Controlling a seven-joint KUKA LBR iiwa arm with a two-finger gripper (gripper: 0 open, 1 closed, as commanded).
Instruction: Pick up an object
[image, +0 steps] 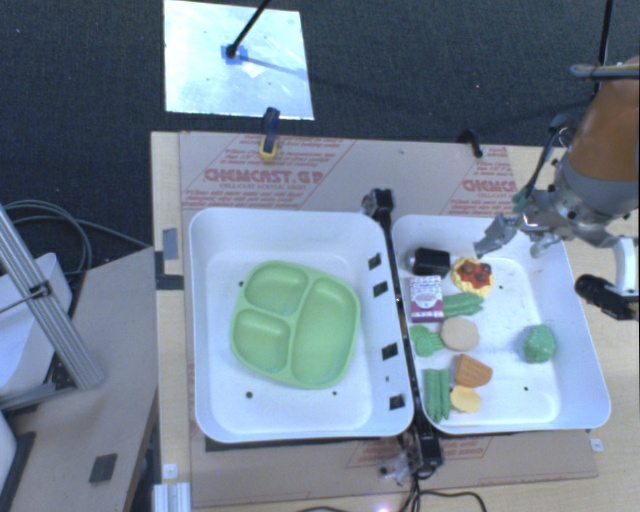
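The right bin (570, 330) holds several toy foods: a black block (431, 261), a yellow and red piece (471, 275), a dark red carton (426, 298), a green strip (462, 304), a tan disc (460, 334), a green piece (425, 342), a green lump (539, 343), an orange piece (472, 371), a yellow piece (464, 400) and a green bean pod (437, 392). My gripper (497, 236) hangs over the bin's far edge, just above and right of the yellow and red piece. Nothing shows between its fingers.
The left bin (215, 250) holds a light green divided plate (296, 324). A black divider with clips (393, 320) runs between the bins. The grey arm with its orange band (605, 140) comes in from the upper right.
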